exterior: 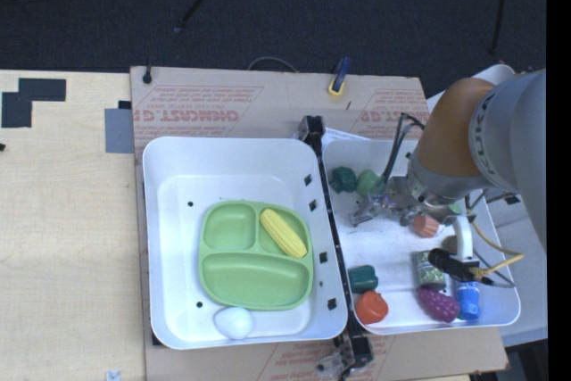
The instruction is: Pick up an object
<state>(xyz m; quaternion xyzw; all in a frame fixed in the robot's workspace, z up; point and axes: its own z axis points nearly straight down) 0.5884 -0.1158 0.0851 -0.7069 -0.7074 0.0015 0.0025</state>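
Dark carpet with loose cables backs a pale wooden bench, where cardboard sheets lie under two shallow white bins. Far left of the gripper, the left bin [169, 192] holds a green divided plate [254, 259] with a corn cob [284, 232] in its upper right compartment, and a white egg-like ball [235, 322] just below the plate. The gripper [375, 208] hangs low inside the right bin [508, 303]; how far apart it stands cannot be told. Just left and above it sit two green toys [354, 181]. Below it lie a dark green block [362, 277] and an orange ball [371, 308]. To its right rest a pinkish piece [425, 226], purple grapes [439, 303] and a blue object [467, 301].
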